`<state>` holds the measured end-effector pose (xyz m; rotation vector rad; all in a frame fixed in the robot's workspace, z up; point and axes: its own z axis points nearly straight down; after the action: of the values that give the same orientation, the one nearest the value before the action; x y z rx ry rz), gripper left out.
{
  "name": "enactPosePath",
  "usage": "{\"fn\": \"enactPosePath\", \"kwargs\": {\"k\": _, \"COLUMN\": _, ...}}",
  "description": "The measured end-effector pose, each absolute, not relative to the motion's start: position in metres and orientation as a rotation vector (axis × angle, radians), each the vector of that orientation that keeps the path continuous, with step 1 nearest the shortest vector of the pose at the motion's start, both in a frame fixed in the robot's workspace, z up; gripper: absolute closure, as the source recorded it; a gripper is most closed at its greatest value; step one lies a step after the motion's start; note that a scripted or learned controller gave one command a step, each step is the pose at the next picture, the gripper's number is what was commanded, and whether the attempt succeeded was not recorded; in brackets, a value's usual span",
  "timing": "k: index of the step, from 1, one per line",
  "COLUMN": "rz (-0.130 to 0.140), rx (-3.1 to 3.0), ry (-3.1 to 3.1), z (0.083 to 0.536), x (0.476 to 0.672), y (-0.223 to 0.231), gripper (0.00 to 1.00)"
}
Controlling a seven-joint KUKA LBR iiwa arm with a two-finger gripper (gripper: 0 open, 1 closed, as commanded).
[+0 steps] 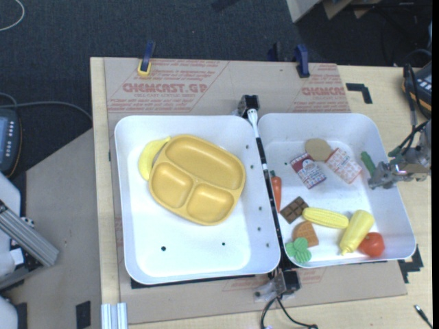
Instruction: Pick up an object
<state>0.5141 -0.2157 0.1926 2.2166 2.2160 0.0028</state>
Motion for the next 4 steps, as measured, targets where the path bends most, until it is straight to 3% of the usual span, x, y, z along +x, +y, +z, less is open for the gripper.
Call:
{"fn": "enactPosePath", "kwargs": {"k": 1, "rz": 0.003, "rx": 2.216, "ry": 2.218, "z": 0.227, "x": 0.515, "y": -0.216, "gripper": 1.00}}
{"fn": "enactPosePath", "kwargs": {"k": 3, "rz": 0.003, "rx": 2.215, "ry": 2.229, "z": 0.241, "x": 0.529, "y": -0.113, "gripper": 1.00}}
{"fn": "enactPosePath", "kwargs": {"k": 4, "rz": 0.002, "rx": 2.215, "ry": 2.230, "z": 0.228, "x": 0.548, "y": -0.061, "gripper": 1.00}}
